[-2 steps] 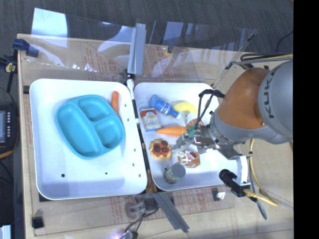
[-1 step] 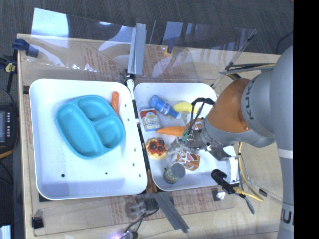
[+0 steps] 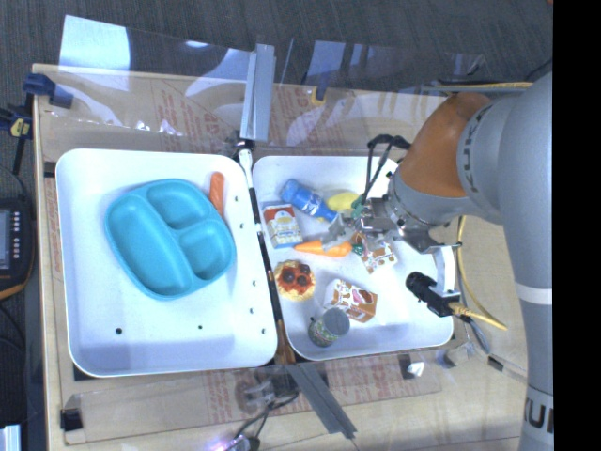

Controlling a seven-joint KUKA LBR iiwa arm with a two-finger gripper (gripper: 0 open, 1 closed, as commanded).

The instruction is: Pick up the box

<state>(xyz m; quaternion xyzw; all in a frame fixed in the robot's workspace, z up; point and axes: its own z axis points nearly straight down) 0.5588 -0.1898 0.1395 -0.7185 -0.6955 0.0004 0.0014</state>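
Within the right bin [image 3: 418, 332], the pincer [image 3: 362, 222] sits low among the clutter, just right of the carrot [image 3: 322, 247]; whether its fingers are open or closed cannot be told. The box [image 3: 283, 225], red and white, lies near the bin's left wall, left of the carrot and below-left of the blue bottle [image 3: 305, 198]. A yellow item [image 3: 340, 200] lies right of the bottle. Below the carrot lie a round pastry [image 3: 295, 279], a patterned packet [image 3: 352, 300] and a grey can [image 3: 329, 327]. The left bin [image 3: 84, 327] holds a blue divided tray [image 3: 169, 236] and an orange sausage-shaped item [image 3: 218, 193].
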